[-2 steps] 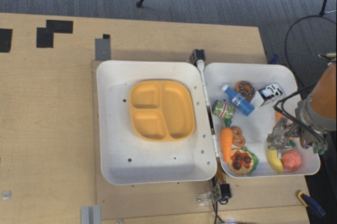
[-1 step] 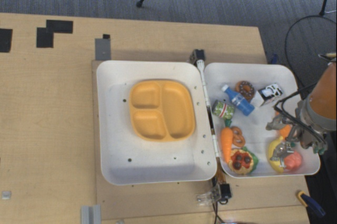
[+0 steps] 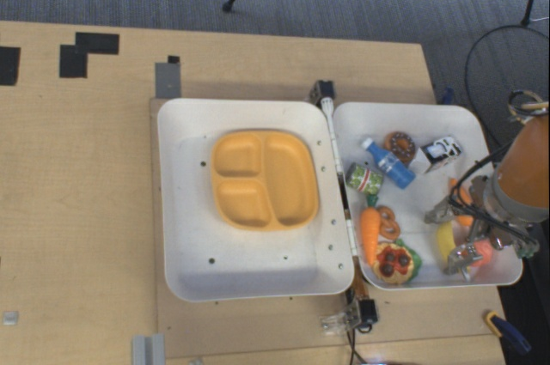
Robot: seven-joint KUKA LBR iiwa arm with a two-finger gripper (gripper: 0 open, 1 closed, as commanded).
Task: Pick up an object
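Picking target: a yellow banana-like toy [image 3: 444, 241] lies low in the right bin [image 3: 430, 116], toward its near right corner, and reads as the likeliest object for this try.
Neighbour at the target: an orange piece [image 3: 482, 250] lies just beside the yellow toy on its right, close enough that a sloppy close could catch both or push one away.
Gripper: the gripper [image 3: 464, 256] sits low over that corner, metal fingers pointing down beside the yellow toy; whether they are spread or closed I cannot tell, and nothing is clearly seen between them.
Step in hand: judged as the descent and closing on the toy, with the lift not yet done.
Doing it well: centre the fingers across the toy's narrow width, go down near the bin floor, close fully before rising, then lift straight up.
Risk: the bin wall is near on the right and near side, so a finger may land on the rim or wedge the toy against it.
Other clutter: a carrot [image 3: 369, 233], a pizza slice toy [image 3: 396, 261], a blue bottle [image 3: 388, 163], a green can [image 3: 365, 178] and a donut [image 3: 400, 145] lie further left and up, apart from the gripper.
Left bin: holds a yellow divided tray [image 3: 262, 179], well apart from the work.
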